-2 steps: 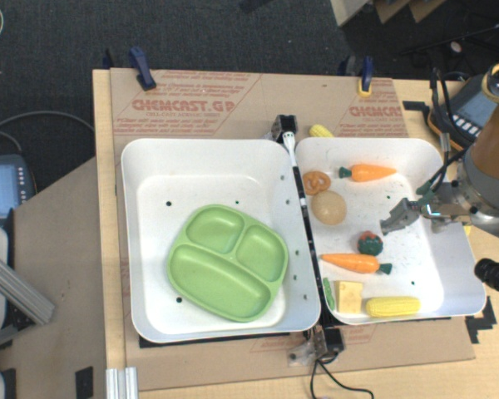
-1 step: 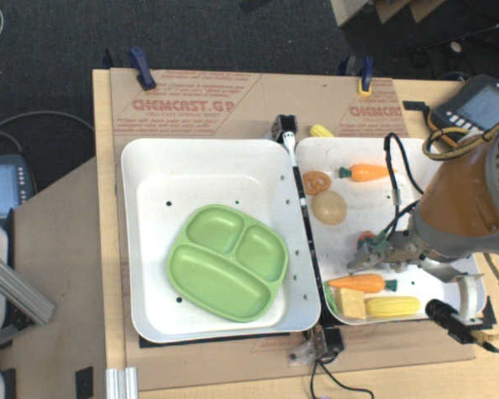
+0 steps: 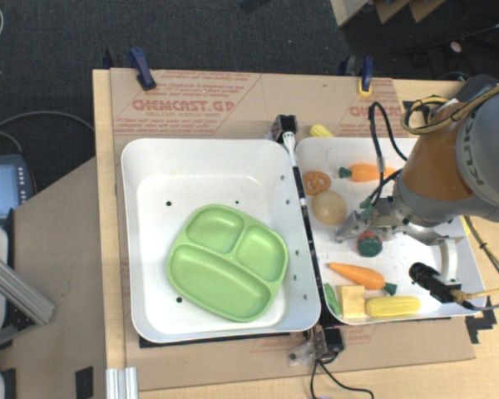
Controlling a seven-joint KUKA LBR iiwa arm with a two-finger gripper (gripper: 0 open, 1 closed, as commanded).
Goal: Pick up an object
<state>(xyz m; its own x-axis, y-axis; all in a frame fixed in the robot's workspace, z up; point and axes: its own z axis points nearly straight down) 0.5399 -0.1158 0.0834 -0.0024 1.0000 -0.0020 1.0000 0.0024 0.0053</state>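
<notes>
My gripper [image 3: 355, 224] hangs low over the middle of the right bin [image 3: 449, 310], reaching in from the right. Just to its upper left lies a beige egg-shaped thing [image 3: 330, 207]. A round red and green thing [image 3: 368, 243] sits right below the gripper, touching or nearly touching it. An orange carrot [image 3: 359, 274] lies farther toward the front. I see nothing held between the gripper's parts.
The right bin also holds a small carrot [image 3: 363, 172], a brown pretzel [image 3: 317, 181], a yellow piece [image 3: 320, 130] at the back rim, a corn cob [image 3: 391, 307] and a yellow-green block [image 3: 349, 300]. A green divided plate [image 3: 227, 261] lies in the left bin [image 3: 141, 223].
</notes>
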